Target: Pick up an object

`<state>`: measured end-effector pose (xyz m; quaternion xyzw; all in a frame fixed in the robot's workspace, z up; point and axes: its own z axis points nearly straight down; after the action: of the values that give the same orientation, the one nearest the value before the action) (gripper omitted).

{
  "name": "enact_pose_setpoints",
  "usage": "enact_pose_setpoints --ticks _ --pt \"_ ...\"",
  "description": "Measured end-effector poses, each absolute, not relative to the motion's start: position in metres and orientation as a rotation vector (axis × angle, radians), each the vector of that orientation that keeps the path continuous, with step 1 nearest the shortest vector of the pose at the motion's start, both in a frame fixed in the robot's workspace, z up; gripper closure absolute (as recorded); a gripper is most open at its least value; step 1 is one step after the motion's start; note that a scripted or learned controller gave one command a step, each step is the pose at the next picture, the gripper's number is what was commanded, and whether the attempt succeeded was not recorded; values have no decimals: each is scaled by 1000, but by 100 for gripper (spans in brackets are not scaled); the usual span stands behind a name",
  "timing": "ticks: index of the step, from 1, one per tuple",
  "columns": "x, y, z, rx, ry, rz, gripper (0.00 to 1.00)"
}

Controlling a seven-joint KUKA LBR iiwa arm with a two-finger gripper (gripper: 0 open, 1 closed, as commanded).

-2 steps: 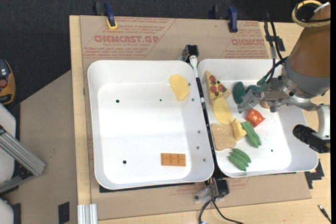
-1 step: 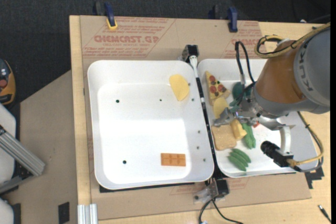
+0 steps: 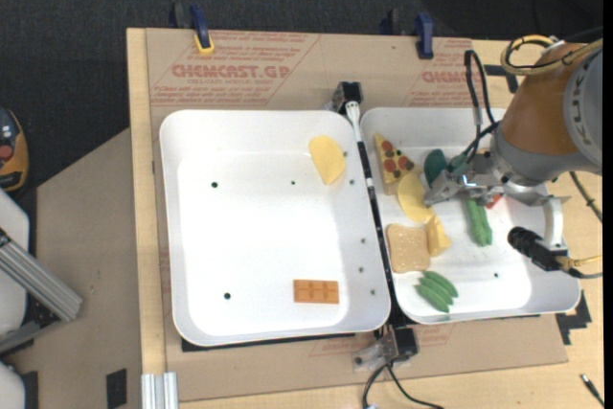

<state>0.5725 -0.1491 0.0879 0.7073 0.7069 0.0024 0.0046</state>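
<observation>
Two white bins [image 3: 192, 235] hold toy food; tool [image 3: 458, 182], grip state unclear, above the right bin.

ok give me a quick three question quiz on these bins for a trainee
1. True or false: the orange waffle block lies in the left bin.
2. Which item lies nearest the front edge of the right bin? A) pizza slice B) green pea pod C) toast slice
3. How many items lie in the left bin?

Key: 1 true; 2 B; 3 two, the waffle block and a yellow chip.
</observation>
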Motion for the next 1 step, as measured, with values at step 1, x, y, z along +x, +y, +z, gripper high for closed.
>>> enact_pose_setpoints --ticks 1 --pt "631 -105 86 2212 2222 6 0"
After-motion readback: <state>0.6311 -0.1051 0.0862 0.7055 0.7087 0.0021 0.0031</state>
